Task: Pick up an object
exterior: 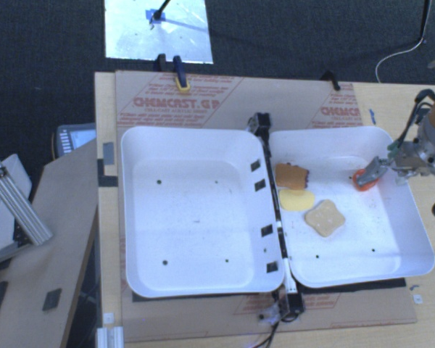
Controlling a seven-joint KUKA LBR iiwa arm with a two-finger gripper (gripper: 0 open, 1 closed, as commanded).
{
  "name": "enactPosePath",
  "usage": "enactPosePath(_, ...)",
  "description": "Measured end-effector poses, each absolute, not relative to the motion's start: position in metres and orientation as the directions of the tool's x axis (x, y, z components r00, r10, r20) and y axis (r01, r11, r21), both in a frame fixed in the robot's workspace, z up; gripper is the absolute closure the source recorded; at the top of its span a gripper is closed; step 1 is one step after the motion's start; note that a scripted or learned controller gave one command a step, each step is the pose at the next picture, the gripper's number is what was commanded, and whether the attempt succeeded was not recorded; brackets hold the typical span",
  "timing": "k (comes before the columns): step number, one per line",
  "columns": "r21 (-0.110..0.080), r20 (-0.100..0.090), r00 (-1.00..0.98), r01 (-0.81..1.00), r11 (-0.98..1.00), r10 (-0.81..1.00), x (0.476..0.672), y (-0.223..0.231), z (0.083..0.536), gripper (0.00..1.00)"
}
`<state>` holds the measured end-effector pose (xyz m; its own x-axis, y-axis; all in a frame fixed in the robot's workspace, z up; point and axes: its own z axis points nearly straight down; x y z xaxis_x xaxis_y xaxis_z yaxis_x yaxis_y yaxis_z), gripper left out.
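You are looking down at a counter (pixel 105 194) with two white bins sitting side by side. The left bin (pixel 196 209) is lying at nine o'clock. The right bin (pixel 348 209) is lying at three o'clock. Three flat toy foods are resting close together near the right bin's left wall: a brown toast piece (pixel 291 175) at the top, a yellow round piece (pixel 297 200) just under it and touching it, and a pale bread slice (pixel 325 218) lower, toward five o'clock of the yellow one. They are sitting well apart from the tool (pixel 375 171), so nothing is crowding it. The tool is reaching in from three o'clock, near the right bin's upper right part. A small orange-red thing (pixel 364 180) is lying right at the tool's tip, and it is curving a little, with its long side running from about ten o'clock to four o'clock. You cannot tell how the tool is set, or whether it is gripping the orange-red thing.
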<state>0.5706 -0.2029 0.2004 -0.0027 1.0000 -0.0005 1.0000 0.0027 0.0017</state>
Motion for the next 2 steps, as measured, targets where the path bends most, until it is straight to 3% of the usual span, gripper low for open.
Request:
enactPosePath(1,0.023,-0.008,-0.008,1.0,0.008,1.0,0.633,-0.1959,0.451,0.0)
enactPosePath(2,0.008,-0.004,-0.011,1.0,0.011,1.0,0.6317,-0.196,0.4521,1.0)
